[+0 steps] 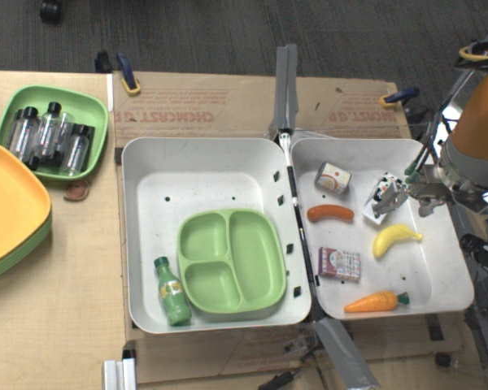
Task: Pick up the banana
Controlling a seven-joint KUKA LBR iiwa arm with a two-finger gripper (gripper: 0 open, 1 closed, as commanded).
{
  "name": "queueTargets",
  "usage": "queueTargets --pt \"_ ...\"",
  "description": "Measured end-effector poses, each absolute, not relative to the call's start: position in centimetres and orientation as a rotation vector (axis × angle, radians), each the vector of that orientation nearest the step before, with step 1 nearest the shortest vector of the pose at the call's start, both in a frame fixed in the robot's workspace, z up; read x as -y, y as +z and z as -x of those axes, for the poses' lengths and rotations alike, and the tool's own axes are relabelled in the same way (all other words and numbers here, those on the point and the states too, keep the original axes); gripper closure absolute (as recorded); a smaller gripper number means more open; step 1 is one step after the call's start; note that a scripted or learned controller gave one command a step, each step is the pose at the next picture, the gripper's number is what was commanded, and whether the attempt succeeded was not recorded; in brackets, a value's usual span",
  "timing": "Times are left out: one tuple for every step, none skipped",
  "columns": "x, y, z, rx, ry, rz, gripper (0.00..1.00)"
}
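Note:
The yellow banana (396, 238) lies on the floor of the right bin (439, 291), towards its right side, curved with its ends pointing left-down and right. My gripper (387, 196) hangs over the same bin, just behind the banana and slightly to its left, with a small gap between them. The grey arm with its orange band (477, 128) reaches in from the right edge. Nothing is visibly held.
In the right bin there are also a small carton (333, 178), a red sausage (330, 213), a pink box (340, 263) and a carrot (376, 301). The left bin (146, 177) holds a green divided tray (230, 260) and a green bottle (172, 292).

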State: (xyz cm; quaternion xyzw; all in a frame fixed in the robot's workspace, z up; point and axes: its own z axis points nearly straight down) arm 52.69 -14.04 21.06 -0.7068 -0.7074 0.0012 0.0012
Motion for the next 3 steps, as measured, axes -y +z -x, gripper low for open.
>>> queueTargets --pt "17.9 9.1 -55.0 2.322 0.001 2.115 0.00" --pt "17.9 10.0 -55.0 2.319 0.002 2.118 1.00" --pt "19.0 22.7 -61.0 2.490 0.002 1.917 1.00"
